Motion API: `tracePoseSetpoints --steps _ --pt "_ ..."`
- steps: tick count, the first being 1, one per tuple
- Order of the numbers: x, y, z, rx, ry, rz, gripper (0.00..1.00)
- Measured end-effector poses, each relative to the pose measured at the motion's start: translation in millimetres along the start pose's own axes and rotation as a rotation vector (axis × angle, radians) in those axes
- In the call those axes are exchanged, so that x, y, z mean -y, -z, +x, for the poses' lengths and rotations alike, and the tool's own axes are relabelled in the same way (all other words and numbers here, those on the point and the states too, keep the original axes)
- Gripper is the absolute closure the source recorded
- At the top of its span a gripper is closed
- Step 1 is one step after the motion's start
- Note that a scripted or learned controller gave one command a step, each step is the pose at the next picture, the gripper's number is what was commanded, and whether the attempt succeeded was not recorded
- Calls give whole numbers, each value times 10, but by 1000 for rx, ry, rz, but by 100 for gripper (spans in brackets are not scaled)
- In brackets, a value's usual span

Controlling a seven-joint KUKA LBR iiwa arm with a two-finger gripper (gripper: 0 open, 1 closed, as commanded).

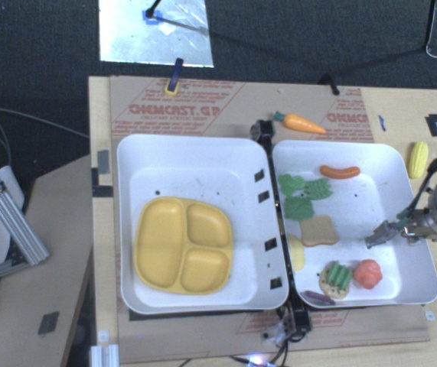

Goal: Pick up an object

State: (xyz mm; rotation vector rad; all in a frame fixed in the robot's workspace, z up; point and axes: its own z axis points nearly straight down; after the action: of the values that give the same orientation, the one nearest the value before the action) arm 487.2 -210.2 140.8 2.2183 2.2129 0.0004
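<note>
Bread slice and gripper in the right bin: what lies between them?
In the camera view, only bare white bin floor separates the bread slice from the gripper; the red tomato sits below that stretch.

A red tomato, an orange sausage, green leaves and brown bread lie in the right bin.

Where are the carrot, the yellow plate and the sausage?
carrot (pixel 301 123), camera view, middle of its orange body.
yellow plate (pixel 184 245), camera view, ridge where its three compartments meet.
sausage (pixel 340 172), camera view, middle of its length.
</note>
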Motion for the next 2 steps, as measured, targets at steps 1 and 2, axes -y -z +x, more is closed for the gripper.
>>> tracePoseSetpoints --steps 1,2 --pt "-333 -104 660 -8 12 3 0" --pt "3 468 2215 -14 22 2 0"
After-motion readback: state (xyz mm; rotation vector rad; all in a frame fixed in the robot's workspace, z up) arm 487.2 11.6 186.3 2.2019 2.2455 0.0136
